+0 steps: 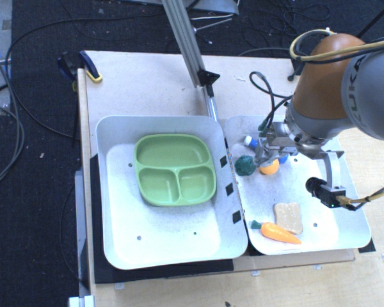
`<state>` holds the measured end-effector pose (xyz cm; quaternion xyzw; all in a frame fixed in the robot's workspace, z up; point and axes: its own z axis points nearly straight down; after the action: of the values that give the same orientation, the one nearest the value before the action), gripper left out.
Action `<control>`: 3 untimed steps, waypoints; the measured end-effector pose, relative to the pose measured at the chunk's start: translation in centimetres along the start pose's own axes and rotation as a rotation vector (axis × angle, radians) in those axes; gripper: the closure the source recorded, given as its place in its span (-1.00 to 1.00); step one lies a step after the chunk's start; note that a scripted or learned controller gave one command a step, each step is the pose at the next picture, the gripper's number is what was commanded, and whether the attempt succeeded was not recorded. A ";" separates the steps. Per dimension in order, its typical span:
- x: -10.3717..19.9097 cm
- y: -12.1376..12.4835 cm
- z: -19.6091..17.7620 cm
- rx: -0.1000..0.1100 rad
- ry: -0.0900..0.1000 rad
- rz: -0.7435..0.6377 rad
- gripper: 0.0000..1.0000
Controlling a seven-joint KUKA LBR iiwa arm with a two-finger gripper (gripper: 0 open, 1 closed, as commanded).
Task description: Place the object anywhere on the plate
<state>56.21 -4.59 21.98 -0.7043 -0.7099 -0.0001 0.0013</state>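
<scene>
A light green plate point(176, 169) with three compartments lies in the left bin point(121, 235). In the right bin point(326, 235) lie a dark green round object point(245, 165), a small orange piece point(269, 167), a beige slice of bread point(288, 217) and a toy carrot point(280, 233). My gripper point(269, 151) hangs low over the far left part of the right bin, right above the orange piece and beside the green round object. The wrist hides its fingertips. A small blue and white item point(249, 142) peeks out at the gripper's left.
A slanted metal pole point(185, 34) rises from the bench behind the bins. A black cable with a connector point(324, 192) hangs from the arm over the right bin. The dividing wall between the bins point(230, 184) carries black clips.
</scene>
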 end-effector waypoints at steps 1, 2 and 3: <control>6.0 -1.0 0.3 0.000 0.000 -0.001 1.00; 11.7 -1.9 0.5 0.000 0.000 -0.001 1.00; 16.0 -3.3 0.5 0.001 -0.001 0.000 1.00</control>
<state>52.76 11.34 21.51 -0.7043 -0.7099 0.0004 0.0014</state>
